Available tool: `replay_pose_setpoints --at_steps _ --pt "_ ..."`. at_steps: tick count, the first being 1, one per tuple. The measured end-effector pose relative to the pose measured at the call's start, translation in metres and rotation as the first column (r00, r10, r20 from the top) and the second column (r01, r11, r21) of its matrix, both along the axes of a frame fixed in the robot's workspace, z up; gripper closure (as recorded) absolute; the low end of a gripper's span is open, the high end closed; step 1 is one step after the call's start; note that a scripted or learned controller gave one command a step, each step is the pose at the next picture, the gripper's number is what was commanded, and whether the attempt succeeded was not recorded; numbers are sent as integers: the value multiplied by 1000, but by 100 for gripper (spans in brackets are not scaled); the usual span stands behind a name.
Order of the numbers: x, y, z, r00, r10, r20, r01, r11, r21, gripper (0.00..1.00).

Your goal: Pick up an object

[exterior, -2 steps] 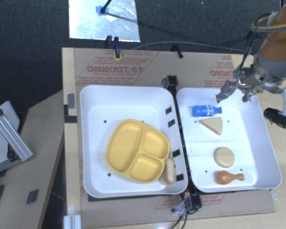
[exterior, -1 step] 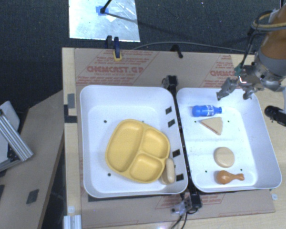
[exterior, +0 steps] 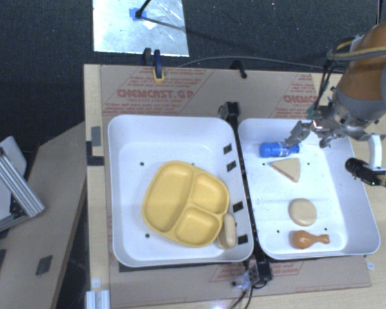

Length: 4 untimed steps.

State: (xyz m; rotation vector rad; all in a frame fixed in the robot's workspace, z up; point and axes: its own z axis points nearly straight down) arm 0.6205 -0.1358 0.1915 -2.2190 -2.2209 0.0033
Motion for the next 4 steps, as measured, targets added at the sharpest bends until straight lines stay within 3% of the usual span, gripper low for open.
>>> replay_pose_setpoints --at_steps 2,3,4 --pt "0 4 -109 1000 1 2 -1 1000 0 0" --pt "3 4 -94 1000 1 11 -1 1000 -1 100" --pt "-5 4 -42 1000 -1 9 1 1000 -1 100"
